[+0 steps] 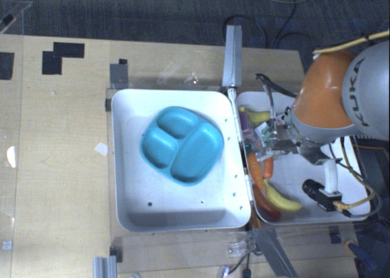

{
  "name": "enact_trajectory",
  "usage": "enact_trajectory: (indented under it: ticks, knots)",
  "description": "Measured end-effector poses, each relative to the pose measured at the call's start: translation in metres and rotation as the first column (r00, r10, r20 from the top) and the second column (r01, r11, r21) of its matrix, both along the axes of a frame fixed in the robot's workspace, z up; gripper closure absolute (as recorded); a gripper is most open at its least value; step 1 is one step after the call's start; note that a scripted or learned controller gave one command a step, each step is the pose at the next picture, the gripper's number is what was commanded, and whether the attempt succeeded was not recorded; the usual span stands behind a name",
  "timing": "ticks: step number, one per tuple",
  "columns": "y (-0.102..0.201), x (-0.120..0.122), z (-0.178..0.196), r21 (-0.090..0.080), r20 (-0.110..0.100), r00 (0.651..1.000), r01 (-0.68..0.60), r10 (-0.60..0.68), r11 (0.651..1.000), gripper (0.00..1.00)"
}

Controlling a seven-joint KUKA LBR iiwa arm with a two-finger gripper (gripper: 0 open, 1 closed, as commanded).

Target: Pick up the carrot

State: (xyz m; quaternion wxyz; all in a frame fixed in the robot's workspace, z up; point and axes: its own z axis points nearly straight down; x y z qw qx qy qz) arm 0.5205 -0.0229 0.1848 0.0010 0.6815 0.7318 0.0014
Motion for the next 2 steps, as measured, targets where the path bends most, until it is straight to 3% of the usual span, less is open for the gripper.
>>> enact_trajectory:
  ticks: [1, 2]
  knots:
    - [0.016, -0.027, 0.019, -0.001, 0.001, 0.968, -0.250, 0.250, 0.968, 1.00]
    - [0.001, -0.032, 0.016, -0.003, 0.001, 0.853, -0.521, 0.521, 0.853, 1.00]
